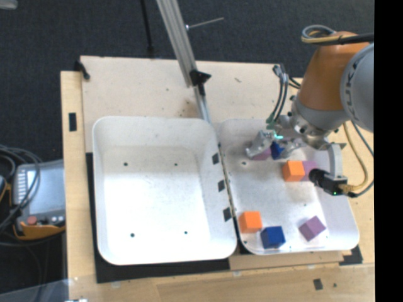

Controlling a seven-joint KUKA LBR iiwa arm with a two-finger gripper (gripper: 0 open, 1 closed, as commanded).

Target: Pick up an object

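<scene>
One gripper [267, 145] low over right bin [327, 241], upper part; finger state unclear. Small blue block [277, 150] touching gripper's right side, pink piece [259, 156] beneath. Orange cube [293, 170] just beside, lower right.

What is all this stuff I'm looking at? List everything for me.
Shallow white plastic bins: 2, white, side by side on the bench; left bin, right bin.
Small orange cubes: 2, orange, right bin; one near the arm, one at the front-left.
Small blue cube: 1, blue, front of the right bin.
Small purple cube: 1, purple, front-right of the right bin.
Small blue object: 1, blue, at the gripper; shape unclear.
Wooden bench: 1, pale tan, under both bins.
Metal rail: 1, silver, slanting in from the top.
Handheld control unit: 1, grey and orange, far left.
Robot arm: 1, grey with orange band, from the right.
Two-finger gripper: 1, grey, over the right bin's back.
</scene>
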